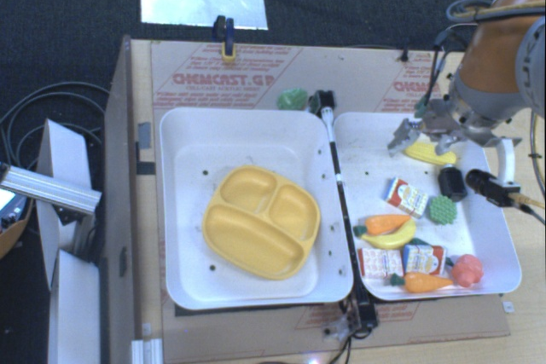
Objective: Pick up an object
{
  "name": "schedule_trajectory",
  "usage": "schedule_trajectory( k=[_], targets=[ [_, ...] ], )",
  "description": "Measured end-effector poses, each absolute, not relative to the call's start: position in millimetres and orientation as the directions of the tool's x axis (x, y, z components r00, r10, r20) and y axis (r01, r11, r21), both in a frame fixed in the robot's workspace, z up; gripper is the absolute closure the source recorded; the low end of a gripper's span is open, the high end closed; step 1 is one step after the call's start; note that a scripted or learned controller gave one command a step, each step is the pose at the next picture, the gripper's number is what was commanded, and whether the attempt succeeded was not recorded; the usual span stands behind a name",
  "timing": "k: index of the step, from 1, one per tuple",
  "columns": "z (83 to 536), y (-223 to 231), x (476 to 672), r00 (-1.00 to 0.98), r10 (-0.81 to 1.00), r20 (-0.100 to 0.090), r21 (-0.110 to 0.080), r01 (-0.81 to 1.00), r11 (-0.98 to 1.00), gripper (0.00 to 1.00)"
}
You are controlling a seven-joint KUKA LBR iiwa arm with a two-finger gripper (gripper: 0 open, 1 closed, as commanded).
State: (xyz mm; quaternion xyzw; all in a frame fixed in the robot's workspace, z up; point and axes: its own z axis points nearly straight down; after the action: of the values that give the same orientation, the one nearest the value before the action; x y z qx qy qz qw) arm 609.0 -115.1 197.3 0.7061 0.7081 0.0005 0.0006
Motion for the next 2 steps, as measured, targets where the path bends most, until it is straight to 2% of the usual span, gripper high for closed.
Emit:
schedule_trajectory(
  k=[1, 2],
  targets=[
    [83, -108, 588.4, -0.001, 1.000, -0.008, 0.012, 1.000, 0.001, 0.00],
    [86, -141, 641.9, -0.003, 1.000, 0.002, -0.001, 1.000, 0.003, 0.00]
  ],
)
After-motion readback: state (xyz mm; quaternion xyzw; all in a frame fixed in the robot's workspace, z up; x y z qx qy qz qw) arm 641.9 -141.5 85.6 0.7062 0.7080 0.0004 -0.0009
